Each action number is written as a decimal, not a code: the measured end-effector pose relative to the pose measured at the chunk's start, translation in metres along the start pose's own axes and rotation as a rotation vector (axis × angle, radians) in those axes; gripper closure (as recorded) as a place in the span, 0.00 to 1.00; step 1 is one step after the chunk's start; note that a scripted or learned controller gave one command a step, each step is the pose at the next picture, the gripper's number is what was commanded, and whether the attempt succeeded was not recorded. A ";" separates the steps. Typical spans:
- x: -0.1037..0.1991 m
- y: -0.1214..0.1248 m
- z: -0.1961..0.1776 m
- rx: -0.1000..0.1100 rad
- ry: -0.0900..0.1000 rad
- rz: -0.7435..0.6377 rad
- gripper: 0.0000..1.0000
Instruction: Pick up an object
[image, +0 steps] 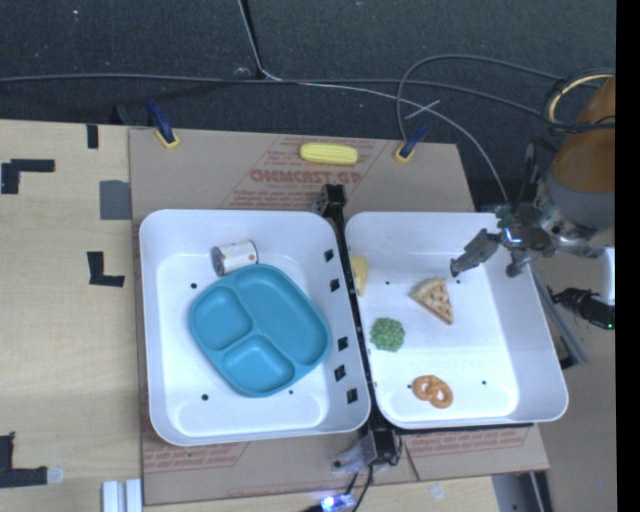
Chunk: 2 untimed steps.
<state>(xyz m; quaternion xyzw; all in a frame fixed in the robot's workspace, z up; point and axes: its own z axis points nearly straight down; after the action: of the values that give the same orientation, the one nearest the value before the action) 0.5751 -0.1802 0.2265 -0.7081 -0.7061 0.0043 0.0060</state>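
Four small things lie in the right bin (535, 395): a pizza slice (435, 298), a green clump (387, 334), a pretzel (432, 391) and a pale yellow piece (358, 273) tight against the divider. The gripper (492, 256) hangs over that bin's upper right part, with one dark finger (470, 255) slanting down toward the slice and a second prong beside it; they look spread apart, with nothing between them. The slice is the nearest target, just below and left of the finger.

The risks, as I judge them: the slice is flat and lies on the floor, so the fingers may slide over it or shove it along instead of closing around it. The yellow piece sits so close to the wall that a finger could strike the divider. The pretzel is thin and may tip out of a pinch.

The left bin (160, 330) holds a blue tray (259, 328) and a small can (234, 257) touching its upper edge. A yellow banana (328, 153) lies on the cardboard behind the bins.

The arm is cut off at the right edge, and its orange band is blurred. The gripper's height above the bin floor cannot be read from this angle.
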 end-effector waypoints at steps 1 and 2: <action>0.001 0.003 -0.008 -0.013 -0.003 -0.004 0.00; 0.008 -0.004 0.041 -0.009 -0.002 -0.004 0.00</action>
<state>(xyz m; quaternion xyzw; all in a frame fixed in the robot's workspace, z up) 0.5705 -0.1724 0.1853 -0.7067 -0.7075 0.0018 0.0019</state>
